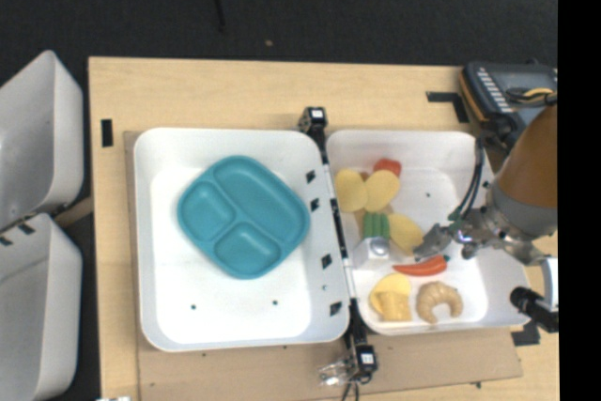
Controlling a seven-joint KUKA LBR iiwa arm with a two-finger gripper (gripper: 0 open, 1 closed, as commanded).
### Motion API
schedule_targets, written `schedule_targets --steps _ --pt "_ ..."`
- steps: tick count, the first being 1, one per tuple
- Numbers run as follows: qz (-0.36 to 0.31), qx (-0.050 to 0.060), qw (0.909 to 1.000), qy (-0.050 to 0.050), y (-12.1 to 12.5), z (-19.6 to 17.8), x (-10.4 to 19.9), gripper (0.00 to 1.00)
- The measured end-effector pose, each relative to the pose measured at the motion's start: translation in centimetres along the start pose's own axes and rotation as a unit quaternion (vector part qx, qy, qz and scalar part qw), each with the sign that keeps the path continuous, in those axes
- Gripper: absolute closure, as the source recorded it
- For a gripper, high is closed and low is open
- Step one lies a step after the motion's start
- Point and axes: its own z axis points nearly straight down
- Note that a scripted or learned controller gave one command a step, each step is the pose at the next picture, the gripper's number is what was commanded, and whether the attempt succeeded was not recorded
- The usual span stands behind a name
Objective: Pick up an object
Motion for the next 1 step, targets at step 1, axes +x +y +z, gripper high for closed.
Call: schedule_targets --steps 1 --pt "0.001 -0.004 1.0000 0.000 0.17 4.18 -0.07 0.00"
